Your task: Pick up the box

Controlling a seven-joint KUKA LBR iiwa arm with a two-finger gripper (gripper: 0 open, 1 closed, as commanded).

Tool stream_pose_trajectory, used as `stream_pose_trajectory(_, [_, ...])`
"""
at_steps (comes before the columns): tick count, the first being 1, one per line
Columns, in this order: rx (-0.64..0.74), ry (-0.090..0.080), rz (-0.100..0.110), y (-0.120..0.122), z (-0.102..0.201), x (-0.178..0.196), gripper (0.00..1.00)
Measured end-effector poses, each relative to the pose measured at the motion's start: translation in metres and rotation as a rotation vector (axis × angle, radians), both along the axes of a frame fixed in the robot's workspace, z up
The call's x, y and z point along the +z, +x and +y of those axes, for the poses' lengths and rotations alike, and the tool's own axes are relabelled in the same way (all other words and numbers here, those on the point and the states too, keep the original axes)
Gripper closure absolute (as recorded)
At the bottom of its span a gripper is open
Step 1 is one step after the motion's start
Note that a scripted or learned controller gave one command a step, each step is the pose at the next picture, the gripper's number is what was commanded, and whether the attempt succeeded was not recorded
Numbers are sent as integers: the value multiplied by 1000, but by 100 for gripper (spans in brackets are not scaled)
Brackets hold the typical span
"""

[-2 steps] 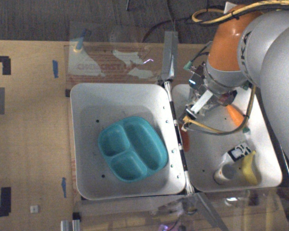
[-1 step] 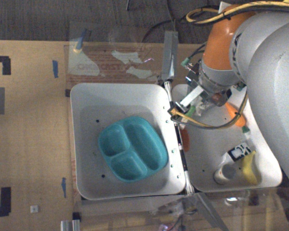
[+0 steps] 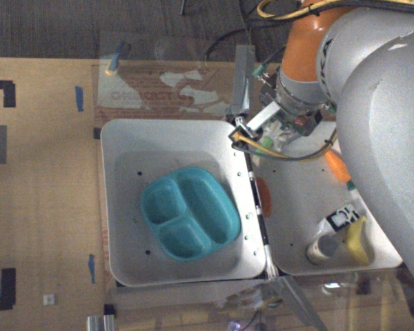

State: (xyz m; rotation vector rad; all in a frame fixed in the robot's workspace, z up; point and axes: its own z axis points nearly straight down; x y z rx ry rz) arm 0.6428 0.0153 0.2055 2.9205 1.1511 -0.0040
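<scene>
White plastic bins sit side by side on my bench: the left bin holds a teal divided tray, and the right bin holds the box, a small black-and-white one near its front right corner, beside a yellow banana and a pale cup. I see the gripper low over the right bin's far left corner, well apart from the box, and I cannot tell how it is set.
</scene>
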Motion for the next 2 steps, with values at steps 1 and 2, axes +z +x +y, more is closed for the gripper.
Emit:
stream_pose_trajectory(1, [290, 5, 3, -24, -17, -13, 100])
stream_pose_trajectory(2, [248, 4, 2, -40, -10, -21, 100])
